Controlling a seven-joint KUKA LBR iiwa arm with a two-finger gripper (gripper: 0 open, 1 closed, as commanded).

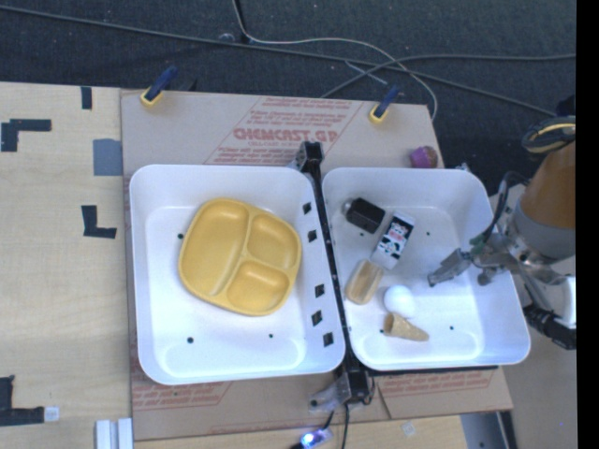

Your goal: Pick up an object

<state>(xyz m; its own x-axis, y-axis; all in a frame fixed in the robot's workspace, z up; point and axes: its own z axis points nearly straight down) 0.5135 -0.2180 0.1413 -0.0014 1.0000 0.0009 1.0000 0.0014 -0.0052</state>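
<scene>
A brown board [281,124] lies on a light wood bench [56,279], with dark floor and cables behind. Two white bins sit on it. The left bin [150,279] has a yellow tray [241,255]. The right bin [487,325] has a black block [365,215], a small white bottle [394,240], a tan tube [362,282], a white ball [400,299] and a tan wedge [405,326]. The gripper [459,267] is at the right bin's right side, fingers a little apart, holding nothing.
</scene>
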